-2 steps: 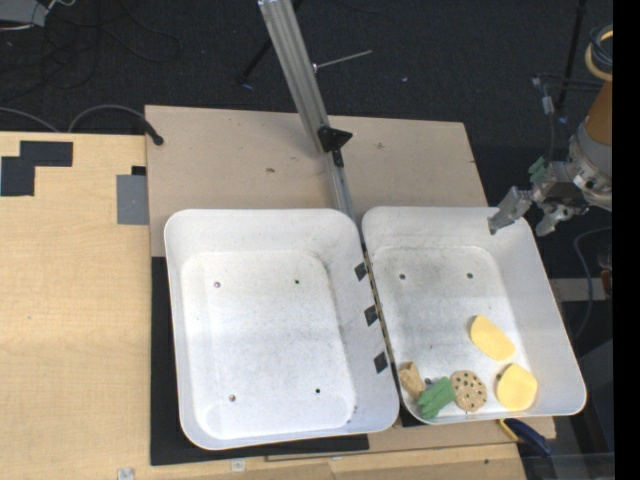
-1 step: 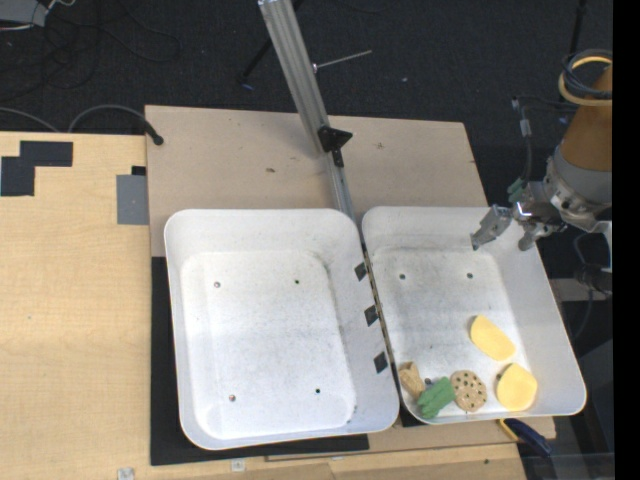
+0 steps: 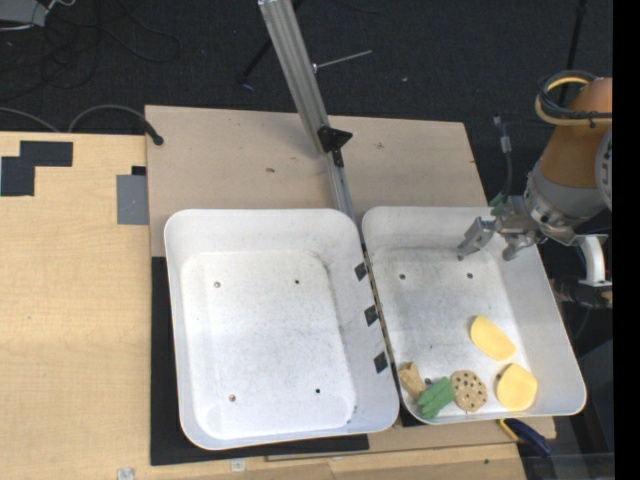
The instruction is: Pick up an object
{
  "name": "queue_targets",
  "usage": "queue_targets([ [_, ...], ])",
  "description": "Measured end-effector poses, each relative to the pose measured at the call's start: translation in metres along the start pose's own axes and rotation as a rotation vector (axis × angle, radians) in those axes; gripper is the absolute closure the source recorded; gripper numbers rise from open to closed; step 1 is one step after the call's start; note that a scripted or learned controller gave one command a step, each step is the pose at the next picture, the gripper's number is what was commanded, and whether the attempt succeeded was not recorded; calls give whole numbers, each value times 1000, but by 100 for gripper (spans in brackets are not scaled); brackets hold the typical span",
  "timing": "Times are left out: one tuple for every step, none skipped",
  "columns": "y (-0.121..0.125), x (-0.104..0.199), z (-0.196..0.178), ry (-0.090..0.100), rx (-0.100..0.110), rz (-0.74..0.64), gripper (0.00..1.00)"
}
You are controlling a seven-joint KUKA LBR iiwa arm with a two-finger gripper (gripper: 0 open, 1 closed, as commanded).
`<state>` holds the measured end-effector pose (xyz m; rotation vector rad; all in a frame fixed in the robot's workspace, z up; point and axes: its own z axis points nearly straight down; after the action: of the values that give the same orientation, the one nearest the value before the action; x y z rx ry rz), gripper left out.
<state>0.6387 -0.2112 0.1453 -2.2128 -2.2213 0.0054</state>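
Camera view: right bin has all the stuff piled at its near edge: green piece, cookie, two yellow bits. Left bin sits beside it. Gripper hangs at the far right, fingers spread, holding nothing.

We find no lettering, label, brand, number or sign that we can read, neither on the two white bins, the bench, nor the small items lying below the jaws.
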Motion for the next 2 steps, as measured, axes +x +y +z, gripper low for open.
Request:
queue_targets([
  [1,0,-13,-2,-5,-2,100],
  [2,-6,-76,-4,-12,1,100],
])
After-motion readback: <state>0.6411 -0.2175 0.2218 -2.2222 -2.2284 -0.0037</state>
